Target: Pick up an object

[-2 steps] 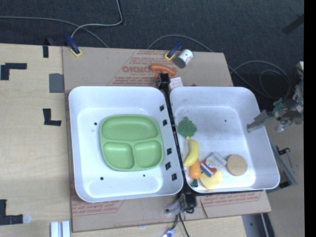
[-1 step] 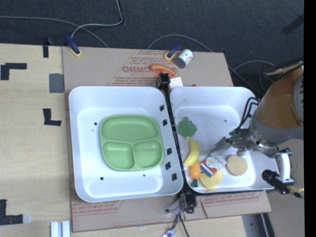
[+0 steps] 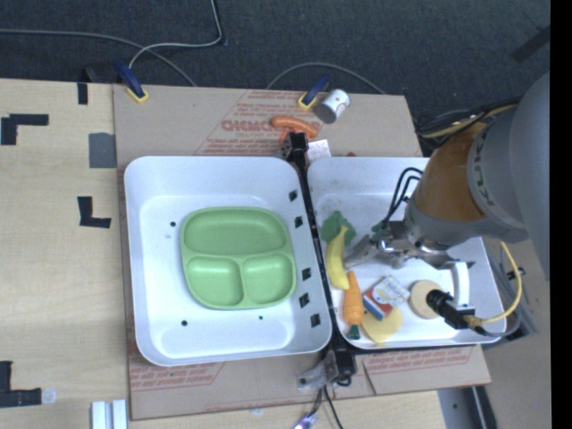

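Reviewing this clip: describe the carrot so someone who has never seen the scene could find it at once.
Look in the right bin, along its left wall near the front corner. There the carrot lies just below the banana, with a small red-and-white packet to its right. It is the only orange, tapered piece; the banana is yellow and curved.

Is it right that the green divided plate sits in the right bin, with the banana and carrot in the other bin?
Not quite. The camera view shows the green divided plate in the left bin; the banana and carrot lie in the right bin.
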`<state>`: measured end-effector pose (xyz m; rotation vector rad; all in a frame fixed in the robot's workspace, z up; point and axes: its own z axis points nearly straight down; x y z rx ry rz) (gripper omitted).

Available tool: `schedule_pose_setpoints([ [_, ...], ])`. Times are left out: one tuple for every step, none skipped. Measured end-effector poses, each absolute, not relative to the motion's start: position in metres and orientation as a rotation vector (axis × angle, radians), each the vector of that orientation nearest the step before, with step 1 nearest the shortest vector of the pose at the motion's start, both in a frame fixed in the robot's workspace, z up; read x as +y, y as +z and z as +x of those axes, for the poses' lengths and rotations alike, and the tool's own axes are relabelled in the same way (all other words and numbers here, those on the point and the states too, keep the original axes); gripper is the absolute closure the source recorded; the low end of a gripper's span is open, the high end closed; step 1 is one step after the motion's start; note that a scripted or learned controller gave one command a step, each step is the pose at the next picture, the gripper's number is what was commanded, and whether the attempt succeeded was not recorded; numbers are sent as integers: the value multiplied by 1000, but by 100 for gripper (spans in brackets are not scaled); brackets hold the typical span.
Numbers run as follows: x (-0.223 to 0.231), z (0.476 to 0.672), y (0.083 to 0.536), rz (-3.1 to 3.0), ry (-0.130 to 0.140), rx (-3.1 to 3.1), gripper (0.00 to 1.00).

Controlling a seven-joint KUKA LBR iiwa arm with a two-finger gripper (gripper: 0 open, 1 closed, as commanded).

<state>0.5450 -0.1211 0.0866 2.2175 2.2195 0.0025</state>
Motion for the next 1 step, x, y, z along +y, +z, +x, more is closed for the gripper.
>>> schedule_pose_setpoints([
  [-107,616,87,2215,-4,2208,0],
])
